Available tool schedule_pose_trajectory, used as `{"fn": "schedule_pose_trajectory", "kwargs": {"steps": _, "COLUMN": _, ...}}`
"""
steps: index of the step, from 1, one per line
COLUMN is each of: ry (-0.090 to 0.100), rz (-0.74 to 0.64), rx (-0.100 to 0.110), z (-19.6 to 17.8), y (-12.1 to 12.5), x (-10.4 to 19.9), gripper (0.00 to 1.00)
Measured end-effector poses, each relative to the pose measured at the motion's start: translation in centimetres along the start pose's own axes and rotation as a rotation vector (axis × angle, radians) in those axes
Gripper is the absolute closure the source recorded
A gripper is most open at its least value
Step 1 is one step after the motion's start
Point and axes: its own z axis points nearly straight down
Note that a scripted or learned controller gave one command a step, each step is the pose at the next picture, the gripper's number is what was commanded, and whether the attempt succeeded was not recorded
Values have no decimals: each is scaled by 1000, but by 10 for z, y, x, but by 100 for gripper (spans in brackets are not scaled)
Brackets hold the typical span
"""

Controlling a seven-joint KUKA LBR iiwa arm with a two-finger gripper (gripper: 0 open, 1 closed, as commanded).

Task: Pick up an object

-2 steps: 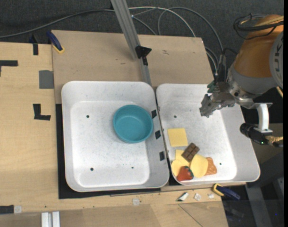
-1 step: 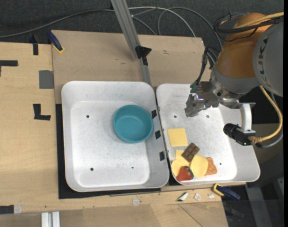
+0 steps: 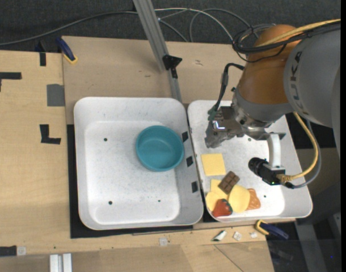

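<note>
Two shallow white plastic bins, speckled floors, rounded corners. Left bin (image 3: 105, 180) holds one teal bowl (image 3: 159, 147): round, smooth, matte, upright, just off centre toward 2 o'clock, clear of the walls.

Right bin (image 3: 292, 200) holds five small pieces, all on its left half:
- one flat yellow square (image 3: 213, 164) at 9 o'clock, lying alone
- one brown block (image 3: 228, 181), ridged like chocolate, tilted, at 8 o'clock, just beside the square's lower corner
- one round yellow disc (image 3: 239, 198) at 7 o'clock, touching the block
- one glossy red piece (image 3: 222, 208) against the disc's left edge
- one orange piece (image 3: 253, 200), mostly hidden behind the disc's right edge

A further yellow patch sits above the red piece; can't tell if it's the disc or a separate piece.

Gripper (image 3: 214, 137): grey metal, over the right bin at 10 o'clock, just above the yellow square at 12 o'clock from it. The arm's bulk covers it from above; can't tell if it's apart or together. Nothing visibly held.
</note>
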Motion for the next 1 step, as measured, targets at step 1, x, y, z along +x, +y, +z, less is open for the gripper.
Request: {"fn": "schedule_pose_trajectory", "kwargs": {"steps": 1, "ry": 0, "rz": -1, "rx": 0, "z": 3, "y": 0, "x": 45, "gripper": 100}}
